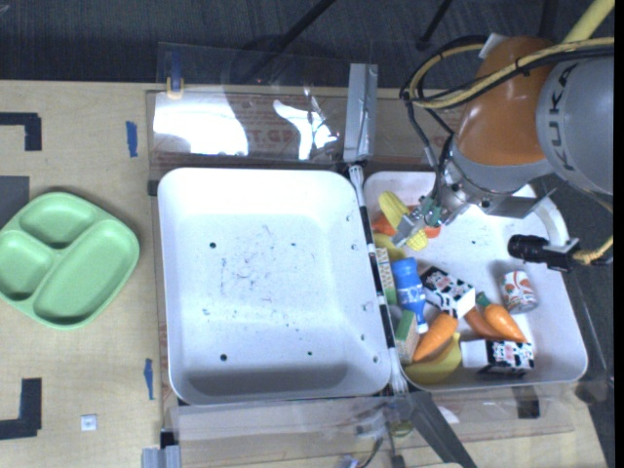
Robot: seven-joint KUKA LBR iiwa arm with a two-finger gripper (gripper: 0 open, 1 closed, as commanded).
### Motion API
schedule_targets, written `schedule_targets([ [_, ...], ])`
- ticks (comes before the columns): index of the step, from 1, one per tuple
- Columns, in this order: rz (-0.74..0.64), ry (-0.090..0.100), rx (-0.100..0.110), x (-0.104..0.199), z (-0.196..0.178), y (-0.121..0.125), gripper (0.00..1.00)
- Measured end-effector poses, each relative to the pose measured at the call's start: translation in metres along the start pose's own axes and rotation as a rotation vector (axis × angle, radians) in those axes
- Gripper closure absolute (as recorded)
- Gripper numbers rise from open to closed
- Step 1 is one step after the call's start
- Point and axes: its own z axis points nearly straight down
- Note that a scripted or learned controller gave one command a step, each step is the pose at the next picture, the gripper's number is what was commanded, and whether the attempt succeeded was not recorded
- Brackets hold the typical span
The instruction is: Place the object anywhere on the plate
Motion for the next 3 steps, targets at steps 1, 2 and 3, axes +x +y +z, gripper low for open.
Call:
schedule_targets([
  [1,0.078,0.0,0.0,0.014,0.0,0.065,1.0],
  [2,-0.078,0.003,0.004,0.111,0.0,0.039,1.0],
  [3,-0.209,0.0,-0.001,0.08,0.0,0.09,1.0],
])
